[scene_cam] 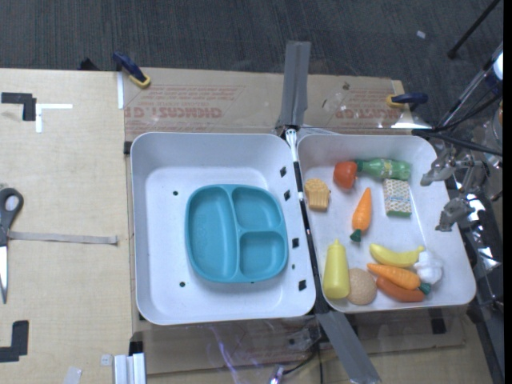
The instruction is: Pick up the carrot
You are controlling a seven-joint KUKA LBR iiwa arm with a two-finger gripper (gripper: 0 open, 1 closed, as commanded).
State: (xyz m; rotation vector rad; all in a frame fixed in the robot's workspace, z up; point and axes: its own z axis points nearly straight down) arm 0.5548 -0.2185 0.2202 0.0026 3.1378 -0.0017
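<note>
A small orange carrot with a green stub at its lower end lies tilted in the middle of the right bin. Two longer carrot-like orange pieces lie side by side near that bin's front right corner. My gripper hangs over the right rim of the bin, well to the right of the small carrot. Its two metal fingers stand apart with nothing between them.
The right bin also holds a red tomato, a green bottle, a speckled sponge, a waffle piece, a banana, a yellow bottle, a brown potato and white garlic. A teal divided plate sits in the left bin.
</note>
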